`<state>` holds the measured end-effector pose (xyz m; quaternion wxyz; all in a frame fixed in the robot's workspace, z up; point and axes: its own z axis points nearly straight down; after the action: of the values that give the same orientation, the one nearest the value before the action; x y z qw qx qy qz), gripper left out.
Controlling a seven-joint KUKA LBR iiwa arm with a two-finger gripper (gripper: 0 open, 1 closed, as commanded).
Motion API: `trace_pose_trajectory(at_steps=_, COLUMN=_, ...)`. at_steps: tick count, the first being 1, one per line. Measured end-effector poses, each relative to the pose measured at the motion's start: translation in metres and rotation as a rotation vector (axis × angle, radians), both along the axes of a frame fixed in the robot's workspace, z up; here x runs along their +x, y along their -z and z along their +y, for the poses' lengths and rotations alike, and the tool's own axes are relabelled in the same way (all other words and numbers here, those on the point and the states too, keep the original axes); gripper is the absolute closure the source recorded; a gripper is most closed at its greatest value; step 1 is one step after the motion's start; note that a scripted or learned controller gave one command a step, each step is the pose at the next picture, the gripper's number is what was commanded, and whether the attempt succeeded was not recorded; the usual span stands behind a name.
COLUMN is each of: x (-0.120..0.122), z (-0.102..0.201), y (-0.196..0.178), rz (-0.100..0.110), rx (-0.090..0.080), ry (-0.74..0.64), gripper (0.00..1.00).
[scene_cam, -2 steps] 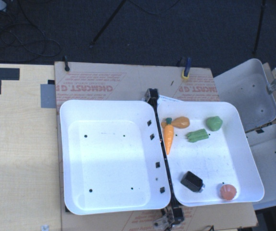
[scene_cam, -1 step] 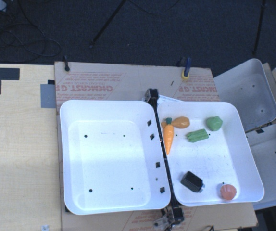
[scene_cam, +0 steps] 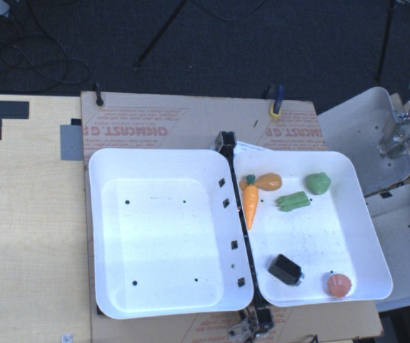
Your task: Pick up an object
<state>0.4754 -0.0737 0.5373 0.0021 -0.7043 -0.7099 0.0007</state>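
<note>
Though nothing is telling whether the gripper is open or closed, 6 objects are lying in the right bin [scene_cam: 373,229]. An orange carrot [scene_cam: 250,206] is resting along its left wall, touching a rounded orange piece [scene_cam: 269,182]. A green lump [scene_cam: 318,183] is sitting near the far right corner, with a long green piece [scene_cam: 293,202] just beside it. A black block [scene_cam: 286,269] and a red ball [scene_cam: 338,285] are lying near the front edge. The left bin [scene_cam: 95,227] is sitting alongside, on cardboard [scene_cam: 155,123].

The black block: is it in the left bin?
No, the black block lies in the right bin, near its front edge, between the divider and the round red-orange object.
</note>
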Motion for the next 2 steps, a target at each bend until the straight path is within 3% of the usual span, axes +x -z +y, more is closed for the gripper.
trace_pose_trajectory(at_steps=2, x=0.019, z=0.14, y=0.005, rz=0.0, rx=-0.002, ry=-0.001, gripper=1.0)
